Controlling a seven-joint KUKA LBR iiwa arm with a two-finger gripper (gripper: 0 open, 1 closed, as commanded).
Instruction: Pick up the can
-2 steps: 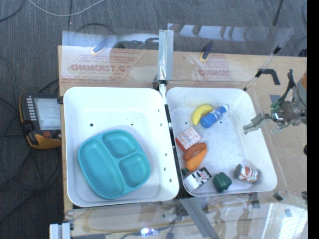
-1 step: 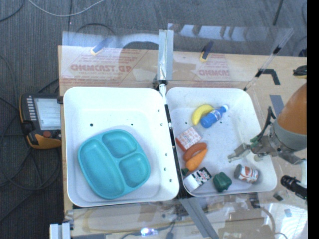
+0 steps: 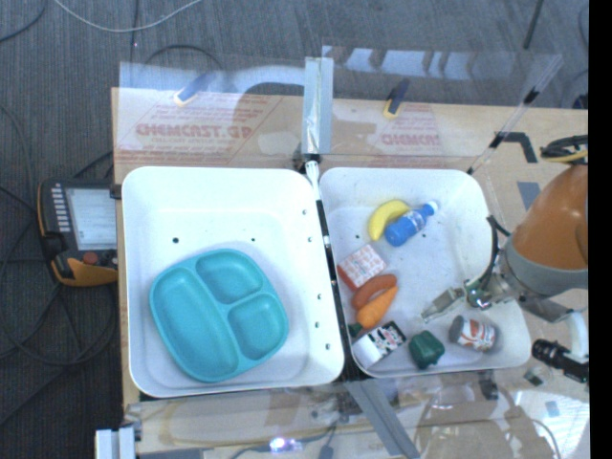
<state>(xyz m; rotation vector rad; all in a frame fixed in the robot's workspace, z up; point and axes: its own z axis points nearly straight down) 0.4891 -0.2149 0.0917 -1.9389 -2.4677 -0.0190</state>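
The can [image 3: 473, 333] lies on its side near the front right corner of the right bin [image 3: 457, 184], red and white, just to the right of a small dark green block [image 3: 426, 350]. The gripper [image 3: 449, 301] sits just above and to the left of it, its thin metal fingers [image 3: 438, 306] pointing out toward the middle of the bin; they look slightly spread with nothing between them, and the can is apart from them. The grey arm with its orange band [image 3: 559, 220] comes in from the right over the bin's edge.

Further left along the front wall is a black-and-white carton [image 3: 382, 339], then an orange carrot [image 3: 376, 306] against a red sausage [image 3: 375, 289] and a small checked packet [image 3: 360, 262]. Toward the back, a yellow banana [image 3: 385, 216] touches a blue bottle [image 3: 411, 222]. The left bin [image 3: 191, 194] holds a teal divided plate [image 3: 218, 314].
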